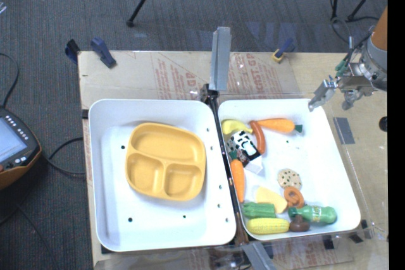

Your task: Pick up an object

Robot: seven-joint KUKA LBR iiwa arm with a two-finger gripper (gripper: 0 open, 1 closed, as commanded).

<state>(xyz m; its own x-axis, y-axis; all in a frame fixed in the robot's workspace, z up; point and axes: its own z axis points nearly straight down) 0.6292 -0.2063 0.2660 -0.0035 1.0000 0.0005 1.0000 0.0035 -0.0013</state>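
Nearest to the camera, along the front wall of the right bin (pixel 342 164), lie a yellow corn cob (pixel 267 225), a green piece (pixel 259 210) just above it, a small brown piece (pixel 300 223) and a green bottle (pixel 317 215) on its side. Just behind them are a pale yellow wedge (pixel 271 198), an orange ring (pixel 293 195) and a spotted cookie (pixel 290 177). Along the left wall of this bin a carrot (pixel 237 179) lies lengthwise. Behind it is a black and white item (pixel 243 143), with a red sausage (pixel 258 137) touching its right side and a yellow piece (pixel 231 127) at its left. A second carrot (pixel 277 126) lies across near the back wall, its green end pointing right.

The left bin (pixel 107 136) holds a yellow divided plate (pixel 166 160), which sits flat near the middle and has three compartments.

Both bins stand side by side on the worktop (pixel 158 73), which looks like brown board with red print. Two blue clamps (pixel 102 52) sit at its back left corner.

The gripper (pixel 331 91) hangs at the right, above the back right corner of the right bin, well apart from all the objects. Its fingers (pixel 317 98) seem apart and nothing is between them. All the small objects lie in the right bin, none is lifted
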